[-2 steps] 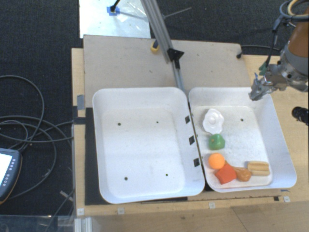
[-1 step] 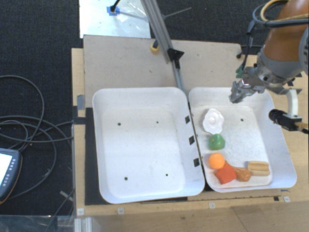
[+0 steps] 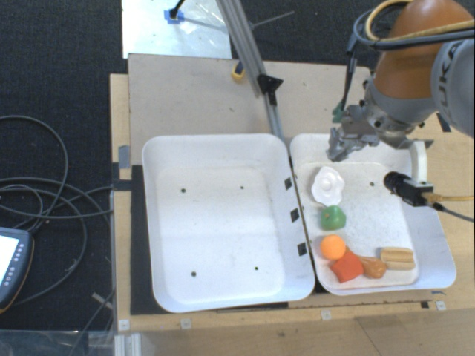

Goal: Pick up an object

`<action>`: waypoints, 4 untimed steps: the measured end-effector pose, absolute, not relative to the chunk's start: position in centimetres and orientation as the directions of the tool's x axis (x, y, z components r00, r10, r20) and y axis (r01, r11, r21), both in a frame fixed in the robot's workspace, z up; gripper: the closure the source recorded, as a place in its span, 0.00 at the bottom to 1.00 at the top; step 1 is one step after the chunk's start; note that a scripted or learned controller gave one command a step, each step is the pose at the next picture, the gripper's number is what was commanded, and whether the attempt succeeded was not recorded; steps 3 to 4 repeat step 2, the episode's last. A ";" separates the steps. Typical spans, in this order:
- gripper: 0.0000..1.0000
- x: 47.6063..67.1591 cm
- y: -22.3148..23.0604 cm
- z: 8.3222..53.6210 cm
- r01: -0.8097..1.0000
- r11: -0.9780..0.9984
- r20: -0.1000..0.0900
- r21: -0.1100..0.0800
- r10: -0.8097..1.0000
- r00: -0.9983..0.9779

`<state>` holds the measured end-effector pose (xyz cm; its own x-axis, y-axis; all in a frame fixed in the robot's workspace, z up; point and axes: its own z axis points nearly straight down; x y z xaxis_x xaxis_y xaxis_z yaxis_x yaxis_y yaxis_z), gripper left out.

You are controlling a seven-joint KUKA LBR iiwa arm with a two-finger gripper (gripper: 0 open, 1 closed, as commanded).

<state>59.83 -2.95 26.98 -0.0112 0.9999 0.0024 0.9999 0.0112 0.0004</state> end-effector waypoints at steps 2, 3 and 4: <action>1.00 58.0 8.5 23.8 1.000 0.011 0.003 -0.001 1.000 -0.011; 1.00 58.0 8.5 23.8 1.000 0.011 0.003 -0.001 1.000 -0.011; 1.00 58.0 8.5 23.8 1.000 0.011 0.003 -0.001 1.000 -0.011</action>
